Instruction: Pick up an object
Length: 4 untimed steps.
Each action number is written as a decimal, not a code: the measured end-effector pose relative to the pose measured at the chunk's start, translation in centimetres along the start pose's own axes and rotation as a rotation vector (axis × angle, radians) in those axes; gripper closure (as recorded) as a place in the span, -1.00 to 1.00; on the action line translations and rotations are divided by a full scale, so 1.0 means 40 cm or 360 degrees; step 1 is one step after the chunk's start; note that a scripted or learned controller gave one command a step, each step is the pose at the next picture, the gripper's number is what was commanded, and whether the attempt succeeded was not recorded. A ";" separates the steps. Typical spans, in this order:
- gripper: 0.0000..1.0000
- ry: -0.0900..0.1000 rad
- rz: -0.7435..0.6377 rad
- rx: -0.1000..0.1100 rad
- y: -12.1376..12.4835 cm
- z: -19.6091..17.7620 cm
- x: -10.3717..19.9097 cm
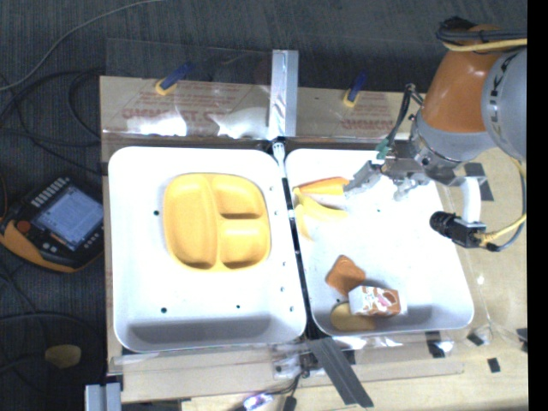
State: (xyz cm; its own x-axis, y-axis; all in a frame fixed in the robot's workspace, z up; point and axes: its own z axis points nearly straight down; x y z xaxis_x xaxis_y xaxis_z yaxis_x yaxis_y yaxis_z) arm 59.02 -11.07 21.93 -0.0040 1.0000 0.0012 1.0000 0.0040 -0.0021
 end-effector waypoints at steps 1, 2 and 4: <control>-1.00 -0.0001 0.0156 -0.0005 -0.153 0.315 -0.030; -1.00 0.0001 -0.0167 0.0003 -0.267 0.230 0.041; 1.00 -0.0002 -0.0644 -0.0022 -0.206 0.300 0.033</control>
State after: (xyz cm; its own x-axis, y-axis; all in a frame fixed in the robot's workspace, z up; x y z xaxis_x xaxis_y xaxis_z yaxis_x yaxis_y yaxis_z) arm 50.75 -9.78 9.93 -0.3974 0.9176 -0.0022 0.9176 0.3974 0.0116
